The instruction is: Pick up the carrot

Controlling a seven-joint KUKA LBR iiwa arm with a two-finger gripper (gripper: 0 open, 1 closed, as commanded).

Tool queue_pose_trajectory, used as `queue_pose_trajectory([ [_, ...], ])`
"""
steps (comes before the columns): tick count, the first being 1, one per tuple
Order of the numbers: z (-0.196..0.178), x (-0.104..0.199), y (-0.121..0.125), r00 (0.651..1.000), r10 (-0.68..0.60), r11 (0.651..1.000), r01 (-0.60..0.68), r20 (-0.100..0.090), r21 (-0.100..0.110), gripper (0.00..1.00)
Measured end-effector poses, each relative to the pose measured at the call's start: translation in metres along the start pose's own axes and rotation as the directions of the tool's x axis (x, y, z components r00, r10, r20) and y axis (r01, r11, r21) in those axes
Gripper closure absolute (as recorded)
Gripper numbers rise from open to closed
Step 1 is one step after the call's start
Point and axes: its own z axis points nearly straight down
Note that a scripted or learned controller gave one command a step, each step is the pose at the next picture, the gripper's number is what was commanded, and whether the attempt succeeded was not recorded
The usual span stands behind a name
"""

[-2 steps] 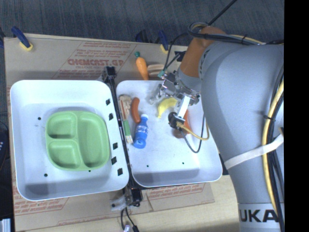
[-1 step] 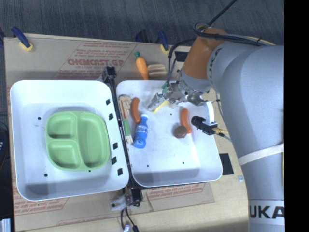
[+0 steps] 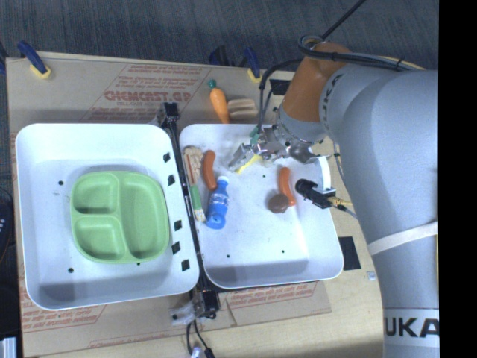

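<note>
The carrot point(image 3: 218, 103), orange with a green top, lies on the cardboard bench just behind the right bin point(image 3: 313, 263), outside both bins. My gripper point(image 3: 245, 156) hangs over the back part of the right bin, a little in front of the carrot and to its right, apart from it. Nothing shows between the carrot and the gripper, and I see nothing held.
A beige bread-like piece point(image 3: 241, 109) lies beside the carrot. The right bin holds a blue bottle point(image 3: 217, 204), two sausages point(image 3: 209, 168) point(image 3: 285, 182), a brown round piece point(image 3: 279, 204) and a pale stick point(image 3: 193, 162). A green divided plate point(image 3: 119, 215) sits in the left bin.
</note>
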Motion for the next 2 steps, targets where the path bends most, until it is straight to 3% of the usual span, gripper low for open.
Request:
queue_pose_trajectory([
  [1,-0.002,-0.039,-0.002,0.976,-0.216,0.976,0.216,0.005,-0.009,0.00],
  [2,-0.058,0.009,0.003,0.986,-0.169,0.985,0.170,0.007,-0.012,0.00],
])
